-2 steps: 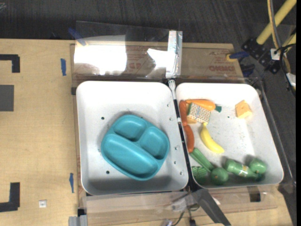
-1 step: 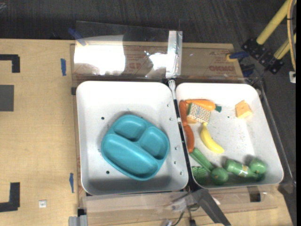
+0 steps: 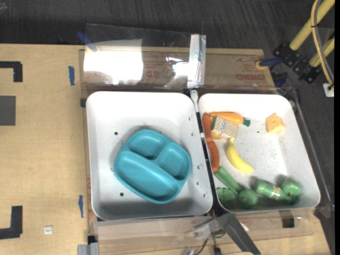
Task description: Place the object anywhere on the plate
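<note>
A teal plate (image 3: pixel 153 165) with three compartments lies in the left white bin (image 3: pixel 106 116), and nothing rests on it. The right white bin (image 3: pixel 287 142) holds toy food. A yellow banana (image 3: pixel 237 158) lies near its middle. An orange carrot (image 3: pixel 229 118) and a small patterned box (image 3: pixel 224 127) sit at its upper left. An orange cheese wedge (image 3: pixel 274 122) is at the upper right. A red-orange piece (image 3: pixel 213 154) lies along the left wall. Green vegetables (image 3: pixel 273 189) line the front edge, with more green pieces (image 3: pixel 229 185) at the front left.
A clear plastic sheet with a taped strip (image 3: pixel 195 60) stands behind the bins. Yellow cables and black hardware (image 3: pixel 311 31) are at the upper right. The wooden bench (image 3: pixel 37 153) extends to the left.
</note>
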